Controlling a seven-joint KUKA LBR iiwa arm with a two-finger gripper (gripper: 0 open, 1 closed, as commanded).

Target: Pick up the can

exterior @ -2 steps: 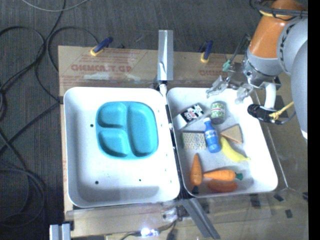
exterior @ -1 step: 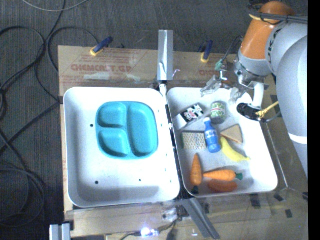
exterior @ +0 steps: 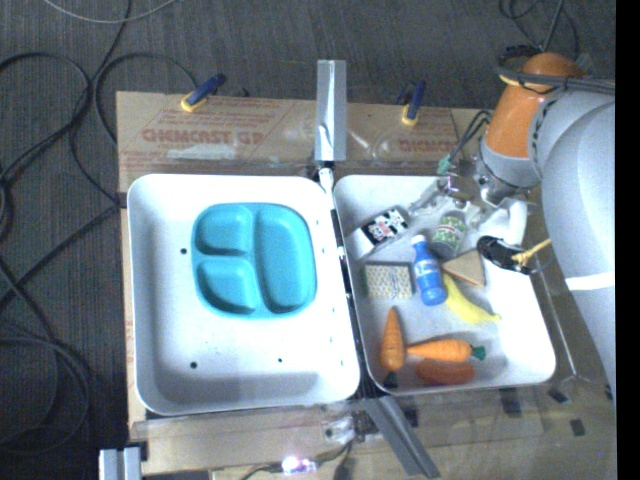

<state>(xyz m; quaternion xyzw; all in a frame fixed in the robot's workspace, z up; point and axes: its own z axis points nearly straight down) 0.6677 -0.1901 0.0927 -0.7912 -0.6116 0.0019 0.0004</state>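
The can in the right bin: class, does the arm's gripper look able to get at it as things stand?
Probably yes. The gripper is right above the can, whose top is uncovered. The blue bottle lies close beside it and might crowd one finger.

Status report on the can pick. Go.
Gripper low in right bin, just above the can; grasp unconfirmed. Can upright at back of bin. Blue bottle and banana crowd it from the front.
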